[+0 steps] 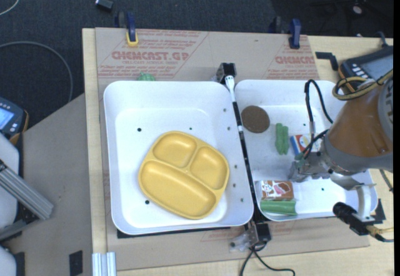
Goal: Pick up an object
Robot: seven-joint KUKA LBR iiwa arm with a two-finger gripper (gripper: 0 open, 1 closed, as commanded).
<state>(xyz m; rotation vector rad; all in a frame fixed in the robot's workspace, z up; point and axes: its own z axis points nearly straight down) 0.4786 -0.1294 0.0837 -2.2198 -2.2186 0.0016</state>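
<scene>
In the camera view, the desk (187, 50) carried two shallow white bins side by side. The left bin (125, 143) held a yellow divided plate (183, 173) with three compartments, lying flat near the bin's middle and turned at a slant to the bin's walls.

The right bin (275, 90) held several small things. A brown round disc (255, 118) lay near the bin's upper left corner. Just to its right, a green oblong piece (282, 138) lay roughly upright in the picture, and beside that a small red, white and blue packet (300, 143) showed partly under the arm. Near the bin's lower edge sat a small brown and white carton (277, 190), with another green piece (278, 207) touching it from below, right against the bin's front rim.

The grey arm (362, 128), with its orange band, reached in from the right over the right bin. Its gripper (302, 170) hung low in the bin, between the packet above and the carton below and to the left. Whether the jaws were released or clenched could not be told, since the wrist hid them from above, and nothing showed clearly between them.

Blue clamps (130, 25) gripped the board at the desk's far edge, and a black cable (315, 106) looped over the right bin toward the arm.
</scene>
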